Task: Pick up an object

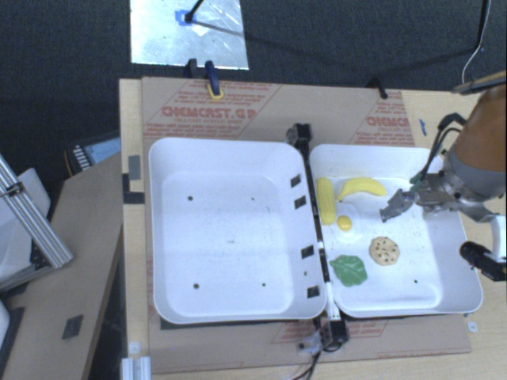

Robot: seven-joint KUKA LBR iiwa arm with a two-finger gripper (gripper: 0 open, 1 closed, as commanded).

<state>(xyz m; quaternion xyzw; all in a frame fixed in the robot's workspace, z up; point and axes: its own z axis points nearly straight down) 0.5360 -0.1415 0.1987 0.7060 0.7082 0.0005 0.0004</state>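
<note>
yellow banana [362,187], green leaf [349,269], tan dark-speckled cookie [384,251], white bins [170,158]

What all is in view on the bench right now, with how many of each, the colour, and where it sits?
shallow white plastic bins: 2, white, side by side on the bench; left bin, right bin
yellow corn cob toy: 1, yellow, right bin, along its left wall
yellow banana toy: 1, yellow, right bin, upper part
small yellow round piece: 1, yellow, right bin, below the banana
tan round cookie with dark specks: 1, tan, right bin, middle
green leaf-shaped piece: 1, green, right bin, lower left
tool: 1, grey, over the right bin, right of the banana
</note>
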